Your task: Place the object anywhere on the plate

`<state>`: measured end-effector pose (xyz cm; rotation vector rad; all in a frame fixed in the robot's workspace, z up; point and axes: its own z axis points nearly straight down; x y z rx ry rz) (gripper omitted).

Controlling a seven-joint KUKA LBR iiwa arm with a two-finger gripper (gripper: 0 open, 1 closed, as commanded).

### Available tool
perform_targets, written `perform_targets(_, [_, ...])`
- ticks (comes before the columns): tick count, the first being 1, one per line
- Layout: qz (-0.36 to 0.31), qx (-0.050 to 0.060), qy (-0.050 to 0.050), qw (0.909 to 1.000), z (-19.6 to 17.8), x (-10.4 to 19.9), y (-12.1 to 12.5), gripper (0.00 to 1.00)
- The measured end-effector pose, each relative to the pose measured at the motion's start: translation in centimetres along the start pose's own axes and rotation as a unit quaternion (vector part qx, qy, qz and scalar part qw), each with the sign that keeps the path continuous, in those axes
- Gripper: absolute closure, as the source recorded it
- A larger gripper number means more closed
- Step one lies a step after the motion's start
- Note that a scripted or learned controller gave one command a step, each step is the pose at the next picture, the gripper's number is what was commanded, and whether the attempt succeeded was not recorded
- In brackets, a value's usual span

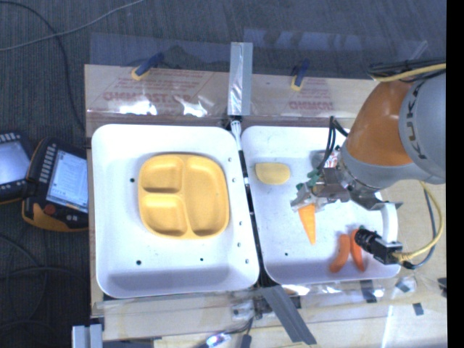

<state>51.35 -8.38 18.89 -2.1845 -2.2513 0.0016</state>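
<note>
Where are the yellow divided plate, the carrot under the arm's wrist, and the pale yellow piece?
yellow divided plate [183, 195]: camera view, centre ridge.
carrot [309, 225]: camera view, mid-body.
pale yellow piece [272, 172]: camera view, centre.

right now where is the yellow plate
The yellow plate sits in the middle of the left bin, across the divider from the pale yellow piece in the right bin.

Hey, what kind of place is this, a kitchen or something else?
Probably a robotics lab, not a kitchen: a KUKA arm reaches over taped-down white bins, a teach pendant lies on carpet, and the carrots look like toys.
</note>
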Motion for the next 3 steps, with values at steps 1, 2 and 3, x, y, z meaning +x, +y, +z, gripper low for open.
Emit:
perform_targets(1, [0.009,0.001,-0.001,1.0,0.8,9.3,1.7,1.0])
perform_targets(2, [-0.045,0.001,-0.003,0.999,0.8,14.3,4.3,1.0])
perform_targets(3, [-0.045,0.001,-0.003,0.999,0.8,14.3,4.3,0.0])
